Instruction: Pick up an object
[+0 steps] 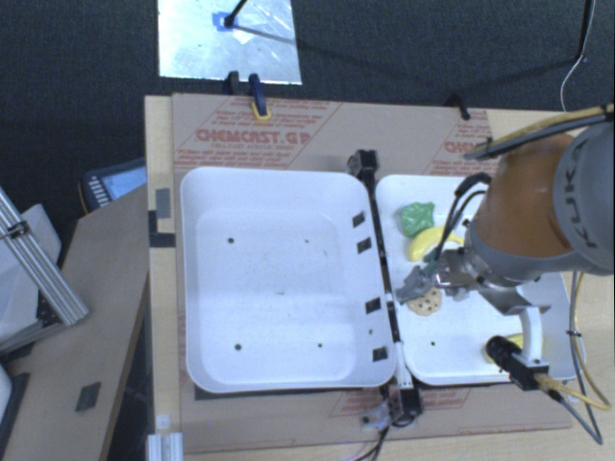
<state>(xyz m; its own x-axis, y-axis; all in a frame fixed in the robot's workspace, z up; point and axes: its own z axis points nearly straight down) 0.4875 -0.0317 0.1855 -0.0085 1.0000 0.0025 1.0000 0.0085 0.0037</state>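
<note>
In the right bin (452,365) lie a green crumpled object (416,217), a yellow object (424,243) just below it, and a tan cookie-like disc with dark spots (424,303). My gripper (419,286) hangs low over the bin's left side, its tip right above the disc and beside the yellow object. The grey and orange arm covers the bin's right half.
The left bin (279,277) lies beside the right one, with a black clip-studded divider (377,267) between them. Both rest on a cardboard sheet (317,133). A shiny metal plate (229,25) lies at the back.
</note>
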